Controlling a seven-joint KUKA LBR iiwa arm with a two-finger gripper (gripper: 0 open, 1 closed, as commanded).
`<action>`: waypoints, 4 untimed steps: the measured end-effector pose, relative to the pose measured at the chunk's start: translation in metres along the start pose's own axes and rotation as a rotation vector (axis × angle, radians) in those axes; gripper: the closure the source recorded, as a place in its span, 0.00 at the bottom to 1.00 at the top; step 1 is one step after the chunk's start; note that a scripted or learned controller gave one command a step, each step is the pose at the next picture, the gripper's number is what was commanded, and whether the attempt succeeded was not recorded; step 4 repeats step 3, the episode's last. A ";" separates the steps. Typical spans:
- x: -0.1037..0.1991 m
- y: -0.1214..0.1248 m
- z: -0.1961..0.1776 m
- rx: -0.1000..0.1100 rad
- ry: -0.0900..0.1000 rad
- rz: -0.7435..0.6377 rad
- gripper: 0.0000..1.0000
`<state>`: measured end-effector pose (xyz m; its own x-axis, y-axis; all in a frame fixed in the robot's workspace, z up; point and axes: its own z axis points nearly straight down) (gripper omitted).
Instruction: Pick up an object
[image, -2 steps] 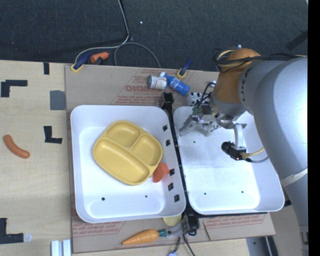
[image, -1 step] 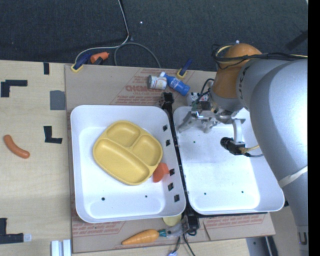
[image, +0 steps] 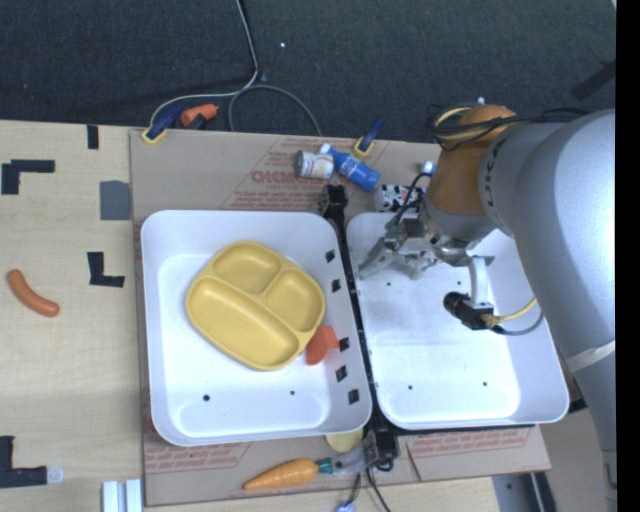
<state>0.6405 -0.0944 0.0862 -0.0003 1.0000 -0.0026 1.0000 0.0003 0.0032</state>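
Grey arm (image: 560, 210) is seen reaching over the right bin (image: 540, 395), its gripper (image: 390, 255) low at the bin's upper left; whether the fingers are parted cannot be told. A yellow divided plate (image: 255, 303) lies tilted in the left bin (image: 165, 300), a small orange piece (image: 320, 346), possibly plastic, touching its lower right edge.

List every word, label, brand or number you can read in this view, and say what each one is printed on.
Red printing on the cardboard sheet behind the left bin: too blurred to read.
More red printing along the cardboard's front edge: also too blurred.
Label on the small bottle lying behind the bins: too small to read.
Black marks on the wooden bench: plain shapes, not letters.
No text on the yellow divided plate.
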 end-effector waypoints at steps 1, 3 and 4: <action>-0.013 0.029 0.001 0.000 0.003 -0.002 0.00; 0.032 -0.069 -0.103 0.004 0.005 -0.002 1.00; 0.032 -0.069 -0.103 0.004 0.005 -0.002 1.00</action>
